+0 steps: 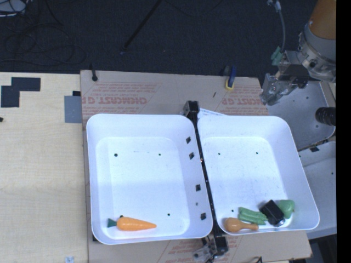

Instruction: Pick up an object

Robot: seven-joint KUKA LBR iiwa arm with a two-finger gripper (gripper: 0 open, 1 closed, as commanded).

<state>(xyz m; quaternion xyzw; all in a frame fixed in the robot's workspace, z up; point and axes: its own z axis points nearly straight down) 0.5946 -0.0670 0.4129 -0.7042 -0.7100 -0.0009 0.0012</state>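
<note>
Pincer above bench; carrot tip rightward

A pale wooden bench carries a brown cardboard sheet printed with red lettering — it spreads from the middle toward the right edge. Directly on the cardboard sit two shallow white bins side by side, touching along their inner rims: the left bin and the right bin. A blue-and-yellow clamp grips the cardboard's far edge.

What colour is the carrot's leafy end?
Dark green, on the orange carrot in the left bin, seen in the camera view.
</note>
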